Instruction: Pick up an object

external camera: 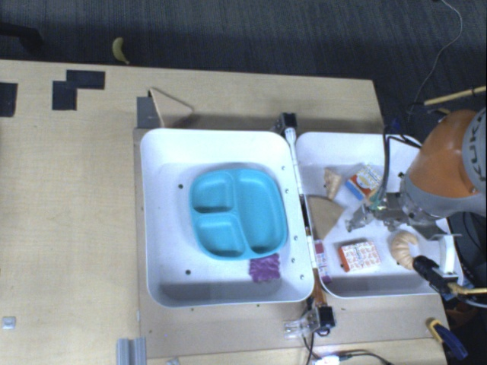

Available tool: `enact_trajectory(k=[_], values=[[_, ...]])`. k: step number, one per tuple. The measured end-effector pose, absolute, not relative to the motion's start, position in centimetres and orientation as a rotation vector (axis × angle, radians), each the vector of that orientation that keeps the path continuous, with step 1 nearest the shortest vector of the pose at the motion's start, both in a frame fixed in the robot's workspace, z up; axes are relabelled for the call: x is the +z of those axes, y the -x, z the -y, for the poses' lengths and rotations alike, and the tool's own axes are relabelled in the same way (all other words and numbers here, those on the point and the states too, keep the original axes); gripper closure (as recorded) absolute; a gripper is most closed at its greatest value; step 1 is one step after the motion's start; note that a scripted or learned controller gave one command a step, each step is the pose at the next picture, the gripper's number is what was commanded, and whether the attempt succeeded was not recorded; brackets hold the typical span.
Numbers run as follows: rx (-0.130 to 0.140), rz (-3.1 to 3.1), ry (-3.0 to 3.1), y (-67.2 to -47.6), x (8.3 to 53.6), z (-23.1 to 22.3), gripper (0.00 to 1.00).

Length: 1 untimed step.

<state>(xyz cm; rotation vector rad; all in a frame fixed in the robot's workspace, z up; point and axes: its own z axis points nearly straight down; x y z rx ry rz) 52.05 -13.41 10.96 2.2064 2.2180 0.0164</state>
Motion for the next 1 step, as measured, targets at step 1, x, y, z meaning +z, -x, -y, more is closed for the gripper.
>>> enact_trajectory(k=[1], values=[[0.009, -2.213, -2.211, -49.01, 8.79, 8.44, 0.0]])
